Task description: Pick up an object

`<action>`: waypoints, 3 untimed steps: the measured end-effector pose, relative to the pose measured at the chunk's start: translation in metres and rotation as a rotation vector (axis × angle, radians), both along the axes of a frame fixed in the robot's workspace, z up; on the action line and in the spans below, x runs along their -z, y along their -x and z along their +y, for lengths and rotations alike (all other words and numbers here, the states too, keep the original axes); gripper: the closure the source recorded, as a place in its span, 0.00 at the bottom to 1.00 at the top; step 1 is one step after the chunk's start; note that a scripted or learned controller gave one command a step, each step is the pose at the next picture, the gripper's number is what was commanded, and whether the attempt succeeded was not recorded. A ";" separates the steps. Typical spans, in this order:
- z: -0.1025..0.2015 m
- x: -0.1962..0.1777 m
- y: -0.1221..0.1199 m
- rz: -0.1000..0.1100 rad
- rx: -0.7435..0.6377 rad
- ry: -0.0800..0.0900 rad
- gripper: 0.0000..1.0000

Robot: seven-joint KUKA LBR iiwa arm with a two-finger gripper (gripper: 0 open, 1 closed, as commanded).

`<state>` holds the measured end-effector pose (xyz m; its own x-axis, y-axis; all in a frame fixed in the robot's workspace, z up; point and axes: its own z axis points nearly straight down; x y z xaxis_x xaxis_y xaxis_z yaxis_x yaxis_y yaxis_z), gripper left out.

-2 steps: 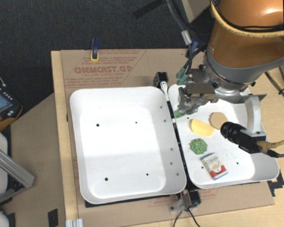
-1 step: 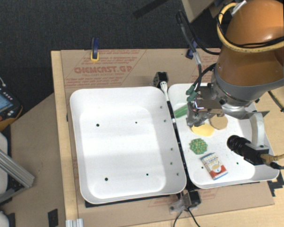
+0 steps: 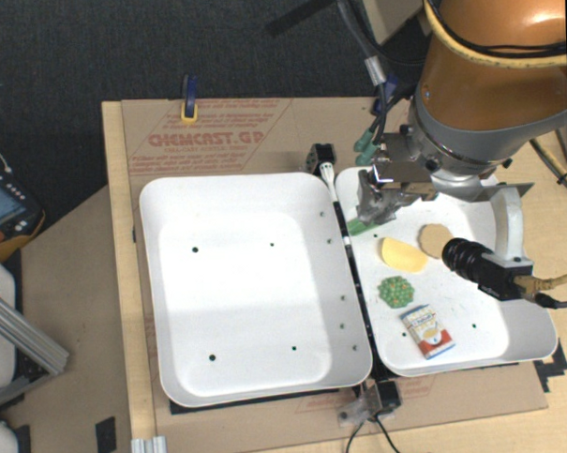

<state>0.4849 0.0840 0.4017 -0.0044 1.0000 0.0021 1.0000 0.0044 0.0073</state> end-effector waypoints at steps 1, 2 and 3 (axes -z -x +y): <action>0.036 0.055 0.007 0.015 0.001 0.003 1.00; -0.053 0.002 0.005 0.000 0.014 0.004 1.00; -0.004 0.055 -0.020 0.014 0.001 0.002 1.00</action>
